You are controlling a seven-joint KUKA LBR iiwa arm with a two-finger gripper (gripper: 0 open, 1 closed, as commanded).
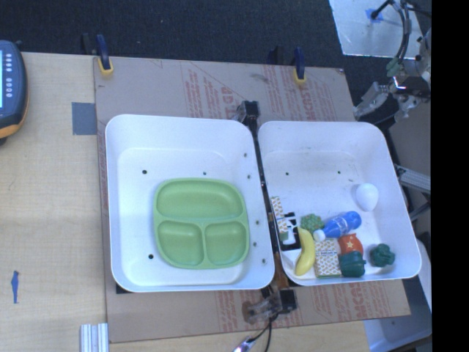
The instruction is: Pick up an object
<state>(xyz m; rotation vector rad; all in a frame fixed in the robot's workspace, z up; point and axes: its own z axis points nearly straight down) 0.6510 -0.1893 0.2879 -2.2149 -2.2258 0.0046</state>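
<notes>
Objects sit clustered in right bin (381, 152) front corner: banana (305, 252), blue bottle (341, 224), white egg (365, 194), broccoli (383, 254). Left bin (121, 196) holds green divided plate (200, 223). Gripper state: cannot tell.

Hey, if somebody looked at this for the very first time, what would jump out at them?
Probably the green divided tray, alone in the middle of the left bin. Next, the colourful toy food crowded into the right bin's near corner: a banana, a blue bottle and a white egg just beyond.
</notes>
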